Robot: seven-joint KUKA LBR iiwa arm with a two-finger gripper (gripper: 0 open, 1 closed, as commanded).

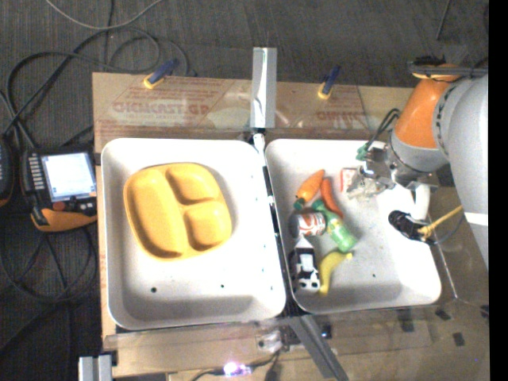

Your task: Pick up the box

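Note:
The box (348, 179) is small, white with red print, and lies in the right bin (397, 280) near its back wall, just right of a carrot. My gripper (368, 184) hangs low at the box's right side, very close to it or touching it. No part of the box is visibly between the fingers.
Left of the box a carrot (311, 185) lies aslant, with a red-and-white can (312, 223), a green bottle (340, 234), a banana (332, 266) and a black-and-white cow toy (305, 269) in front of it. A yellow divided plate (179, 209) sits in the left bin (119, 292).

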